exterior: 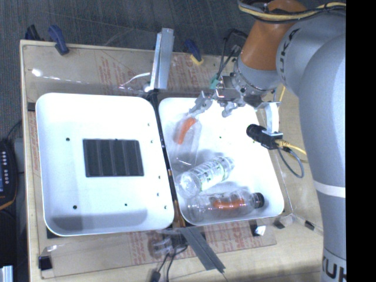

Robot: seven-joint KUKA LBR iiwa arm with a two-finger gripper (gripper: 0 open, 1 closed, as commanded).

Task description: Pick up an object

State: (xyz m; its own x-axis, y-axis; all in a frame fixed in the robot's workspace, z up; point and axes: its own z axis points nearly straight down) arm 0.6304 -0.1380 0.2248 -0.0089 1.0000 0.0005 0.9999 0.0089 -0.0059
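Left bin [53, 157]: nothing loose in it that I can see, just a dark ribbed rectangular panel [113, 157] sitting mid-floor.

Divider: a grey metal bar [161, 60] stands up at the back where the two bins meet.

Right bin [235, 140]: this is where all the stuff is. A clear plastic piece with an orange insert [186, 131] lies near the back left corner. A clear water bottle [205, 175] lies on its side across the middle, tilted. Another clear bottle with orange-red bits inside [226, 202] lies along the front wall, dark cap pointing right. The two bottles are just beside each other, maybe touching.

Gripper [216, 103]: hanging over the back edge of the right bin, fingers spread apart with nothing between them. It's closest to the orange-insert piece, just right of it.

How they'll handle, my guess: all light, thin-walled, smooth and pretty slick. The bottles will roll if nudged and dent under a hard squeeze.

Where to grab: I'd go across the body of the middle bottle, fingers either side of its round belly, not the cap end. The front bottle is tight against the wall, so less finger room there.
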